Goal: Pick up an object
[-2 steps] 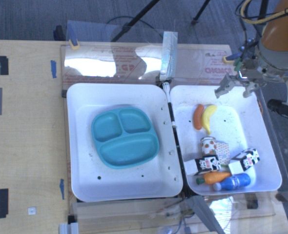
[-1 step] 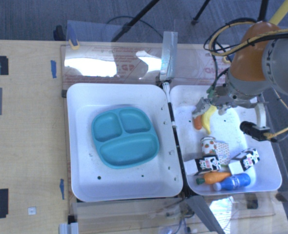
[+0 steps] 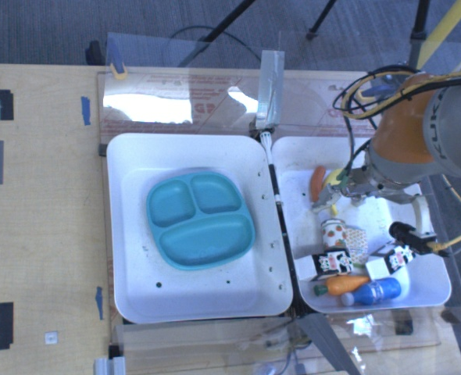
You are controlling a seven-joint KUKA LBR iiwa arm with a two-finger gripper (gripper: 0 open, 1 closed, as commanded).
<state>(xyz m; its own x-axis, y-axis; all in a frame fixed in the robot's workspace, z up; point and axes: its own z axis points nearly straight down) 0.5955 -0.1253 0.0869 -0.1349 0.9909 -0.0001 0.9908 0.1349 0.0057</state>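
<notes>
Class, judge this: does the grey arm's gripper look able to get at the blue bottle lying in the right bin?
Probably yes. The blue bottle lies on top of the clutter near the bin's front wall, uncovered, beside an orange carrot. The gripper is above the same bin.

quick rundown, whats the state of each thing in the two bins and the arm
blue divided plate: flat, right way up, alone in the left bin
orange carrot: lying near the top of the right bin
blue bottle: on its side at the front wall
small jar: upright, mid bin
gripper: low in the right bin beside the carrot, grip unclear
</notes>
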